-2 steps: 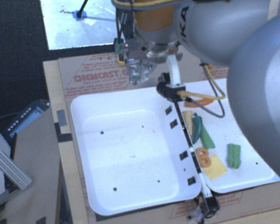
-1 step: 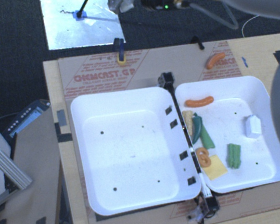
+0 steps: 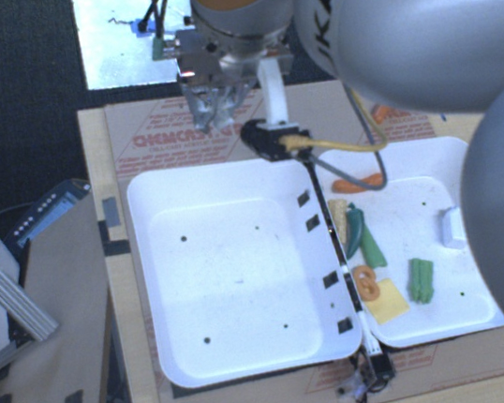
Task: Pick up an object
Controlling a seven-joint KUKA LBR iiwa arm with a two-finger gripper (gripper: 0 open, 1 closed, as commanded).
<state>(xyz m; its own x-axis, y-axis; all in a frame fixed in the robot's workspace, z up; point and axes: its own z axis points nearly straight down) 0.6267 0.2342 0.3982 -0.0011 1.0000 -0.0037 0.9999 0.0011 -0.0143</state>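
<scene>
Gripper (image 3: 215,107) hovers beyond left bin (image 3: 152,197), finger state unreadable; best swing over right bin (image 3: 453,150), descend squarely on green pepper (image 3: 420,278).

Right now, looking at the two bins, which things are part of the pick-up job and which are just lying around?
Part of the job:
- gripper, above the bench behind the bins
- right bin and its items: orange carrot, dark green pepper, green pod, yellow block, white piece

Lying about:
- left bin
- cardboard sheet
- grey rail at the left edge
</scene>
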